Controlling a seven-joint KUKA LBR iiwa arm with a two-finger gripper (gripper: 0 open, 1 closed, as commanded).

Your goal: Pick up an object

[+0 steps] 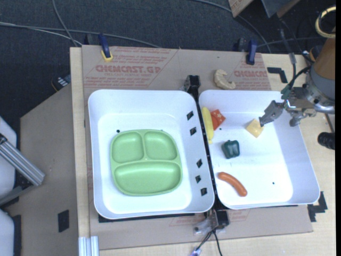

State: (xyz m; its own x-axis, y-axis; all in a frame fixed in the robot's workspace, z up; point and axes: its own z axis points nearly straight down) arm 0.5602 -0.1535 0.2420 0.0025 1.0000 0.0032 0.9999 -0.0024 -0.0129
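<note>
Camera view looks down on the bench (133,63), a pale board with reddish print, and it's the biggest thing here. Next down in size are the two shallow white bins sitting side by side on it: the left bin (101,116) and the right bin (287,164), touching along their inner walls. I'll use the right bin as my reference since all the small stuff is in it. Over in the left bin, just beside the right bin's left wall, sits a green divided plate (146,161) with three compartments. The grey arm (322,76) comes in over the right bin's upper right corner, and its gripper (272,113) hangs over the bin's upper right part. Honestly can't tell if the claw is open or closed from this angle. Inside the right bin, a yellow banana-like piece (206,124) lies along the left wall with a red packet-ish thing (217,118) touching it. An orange-red sausage (232,183) lies tilted near the bin's lower left. A dark green pepper (230,149) sits left of the bin's middle. A yellow cheese wedge (254,128) sits just beside the gripper, right under its tip. A beige lump (224,79) rests on the bench just above the right bin's top edge.
</note>
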